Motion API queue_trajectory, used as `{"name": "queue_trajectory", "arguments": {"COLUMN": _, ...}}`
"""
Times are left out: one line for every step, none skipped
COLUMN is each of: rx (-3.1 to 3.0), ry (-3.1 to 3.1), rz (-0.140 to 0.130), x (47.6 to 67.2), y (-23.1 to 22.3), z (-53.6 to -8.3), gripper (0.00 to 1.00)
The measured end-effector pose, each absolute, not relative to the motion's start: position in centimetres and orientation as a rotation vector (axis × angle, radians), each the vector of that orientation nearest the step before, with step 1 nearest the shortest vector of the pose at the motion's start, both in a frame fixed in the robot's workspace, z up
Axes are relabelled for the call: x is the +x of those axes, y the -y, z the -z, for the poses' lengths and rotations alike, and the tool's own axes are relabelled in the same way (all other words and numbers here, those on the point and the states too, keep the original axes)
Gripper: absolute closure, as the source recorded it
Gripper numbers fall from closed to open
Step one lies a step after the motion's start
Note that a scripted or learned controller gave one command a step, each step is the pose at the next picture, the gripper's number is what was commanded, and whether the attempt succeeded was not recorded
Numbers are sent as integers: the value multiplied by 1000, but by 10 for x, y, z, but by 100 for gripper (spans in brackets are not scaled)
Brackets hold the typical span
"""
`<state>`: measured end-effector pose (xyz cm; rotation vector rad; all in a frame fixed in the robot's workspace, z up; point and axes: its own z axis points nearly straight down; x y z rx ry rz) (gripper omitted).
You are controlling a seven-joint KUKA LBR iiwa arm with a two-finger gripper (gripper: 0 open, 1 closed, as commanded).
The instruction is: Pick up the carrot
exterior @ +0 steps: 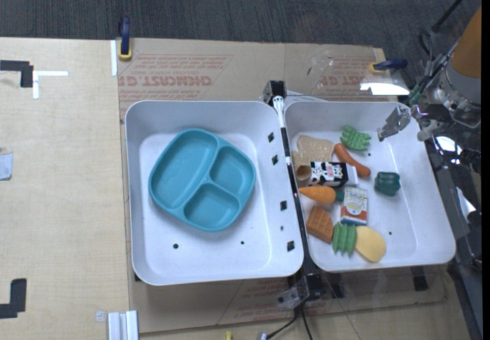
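We see 2 white bins side by side. The left bin (pixel 138 178) carries only a blue divided plate (pixel 202 179) with 3 compartments, sitting slightly left of centre. The right bin (pixel 429 208) has all the toy food bunched against its left wall, which leaves its right half bare.

The carrot (pixel 318 194) lies near that left wall, roughly mid-bin, on its side with the long axis running left-right. It is boxed in: small black-and-white carton (pixel 331 172) just above it, waffle piece (pixel 320 223) just below, a juice-box-like carton (pixel 354 205) just to its right. We judge a top-down grasp across the narrow width is the cleanest way in, since the neighbours block the ends and sides.

Other clutter: bread slice (pixel 314 148) at top, sausage (pixel 354 161) slanting down-right, a green leafy piece (pixel 355 137) above it, a green pepper (pixel 387 183) standing apart to the right, a yellow piece (pixel 370 244) and a green ridged item (pixel 344 238) at the bottom.

The gripper (pixel 396 124) hangs at the bin's upper right corner, well apart from the carrot, and nothing sits between its fingers. Open or closed, we cannot tell at this size.

We judge the task is at the approach stage: carrot not yet contacted. Main risk: fingers catching the carton or waffle on descent.
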<state>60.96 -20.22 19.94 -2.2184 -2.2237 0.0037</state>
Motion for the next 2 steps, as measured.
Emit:
{"name": "queue_trajectory", "arguments": {"rx": -2223, "ry": 2215, "rz": -5, "x": 543, "y": 111, "z": -147, "gripper": 0}}
{"name": "queue_trajectory", "arguments": {"rx": -2151, "ry": 2293, "rz": -2, "x": 612, "y": 95, "z": -115, "gripper": 0}}
